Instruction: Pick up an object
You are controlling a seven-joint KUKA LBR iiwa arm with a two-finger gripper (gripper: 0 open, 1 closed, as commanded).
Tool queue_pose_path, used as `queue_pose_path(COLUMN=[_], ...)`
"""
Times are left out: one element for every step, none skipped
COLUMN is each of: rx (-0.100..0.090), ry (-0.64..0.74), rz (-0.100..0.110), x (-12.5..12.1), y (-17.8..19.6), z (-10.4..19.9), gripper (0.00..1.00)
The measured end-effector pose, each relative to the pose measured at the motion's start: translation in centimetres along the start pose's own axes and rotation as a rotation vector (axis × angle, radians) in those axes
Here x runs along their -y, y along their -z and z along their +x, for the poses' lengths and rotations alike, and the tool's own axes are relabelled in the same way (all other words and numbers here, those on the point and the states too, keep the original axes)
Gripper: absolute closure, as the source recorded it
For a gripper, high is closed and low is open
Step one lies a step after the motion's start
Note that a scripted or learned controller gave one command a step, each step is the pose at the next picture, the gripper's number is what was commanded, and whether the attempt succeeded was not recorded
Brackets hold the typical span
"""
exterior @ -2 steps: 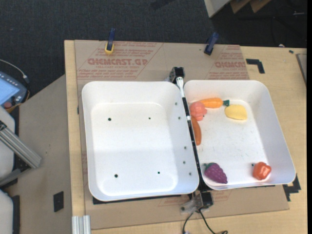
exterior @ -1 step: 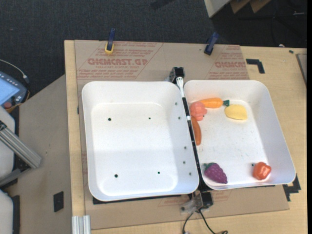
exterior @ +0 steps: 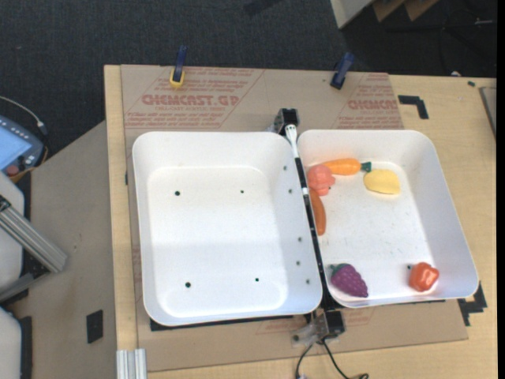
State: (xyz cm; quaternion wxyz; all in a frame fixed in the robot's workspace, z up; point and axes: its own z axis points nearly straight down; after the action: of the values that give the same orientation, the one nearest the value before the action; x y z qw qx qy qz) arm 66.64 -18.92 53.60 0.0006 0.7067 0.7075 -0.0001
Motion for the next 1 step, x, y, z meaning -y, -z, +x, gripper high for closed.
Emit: queue_pose_path(rx=[0.000], ry=[0.000], rz=[0.000], x=[0.00], y=[0.00], z=[2.08], gripper=[1.00])
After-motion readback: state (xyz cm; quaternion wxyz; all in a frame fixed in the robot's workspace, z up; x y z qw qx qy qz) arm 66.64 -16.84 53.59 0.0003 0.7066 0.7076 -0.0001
